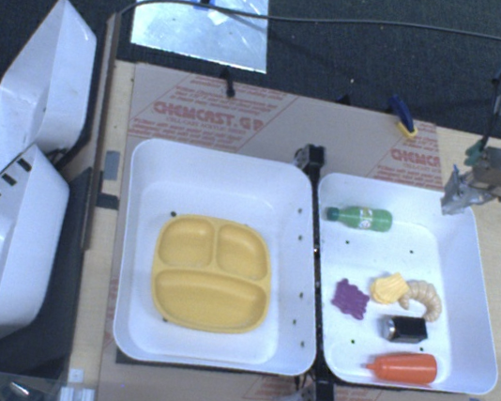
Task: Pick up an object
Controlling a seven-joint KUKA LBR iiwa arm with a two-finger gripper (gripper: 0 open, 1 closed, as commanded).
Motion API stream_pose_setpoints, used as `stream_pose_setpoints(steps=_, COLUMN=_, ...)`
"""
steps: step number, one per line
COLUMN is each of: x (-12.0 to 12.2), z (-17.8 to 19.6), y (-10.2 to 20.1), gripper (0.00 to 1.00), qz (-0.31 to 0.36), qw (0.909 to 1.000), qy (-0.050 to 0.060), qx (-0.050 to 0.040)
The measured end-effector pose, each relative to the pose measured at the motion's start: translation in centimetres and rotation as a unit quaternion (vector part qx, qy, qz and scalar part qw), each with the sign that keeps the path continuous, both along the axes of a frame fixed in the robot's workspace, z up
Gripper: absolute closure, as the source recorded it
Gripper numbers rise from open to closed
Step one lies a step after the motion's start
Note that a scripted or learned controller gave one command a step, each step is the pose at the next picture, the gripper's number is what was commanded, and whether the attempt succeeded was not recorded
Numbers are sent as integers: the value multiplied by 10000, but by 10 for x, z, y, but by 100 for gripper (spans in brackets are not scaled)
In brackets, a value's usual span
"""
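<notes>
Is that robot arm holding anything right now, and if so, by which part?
Nothing is held. The end effector hangs above the right bin's far corner, with nothing between its tips.

My hand (458, 194) hangs over the right bin's (480, 281) far right corner. Left of it lies a bottle (360, 217); nearer the camera, perhaps five small things cluster. The left bin (146, 225) holds a tray (213, 272).

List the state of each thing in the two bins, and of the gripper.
gripper: above right bin's far right corner, holding nothing
green bottle: lying on its side
orange bottle: lying on its side
black box: lying flat
yellow tray: right way up, left bin
</notes>
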State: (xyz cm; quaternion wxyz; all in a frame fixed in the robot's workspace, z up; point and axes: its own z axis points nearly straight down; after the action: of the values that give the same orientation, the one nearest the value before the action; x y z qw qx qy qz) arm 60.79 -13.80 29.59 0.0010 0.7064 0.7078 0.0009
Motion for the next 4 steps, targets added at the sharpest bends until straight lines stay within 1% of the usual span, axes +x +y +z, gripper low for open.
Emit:
stream_pose_setpoints(steps=1, x=29, z=0, y=16, gripper=100, qz=1, qw=10000, qy=9, qx=0)
stream_pose_setpoints(steps=2, x=29, z=0, y=16, gripper=0, qz=-5, qw=10000, qy=9, qx=0)
stream_pose_setpoints(steps=3, x=29, z=11, y=16, gripper=100, qz=0, qw=10000, qy=1, qx=0)
stream_pose_setpoints(steps=4, x=38, z=13, y=36, gripper=100, qz=1, qw=10000, qy=7, qx=0)
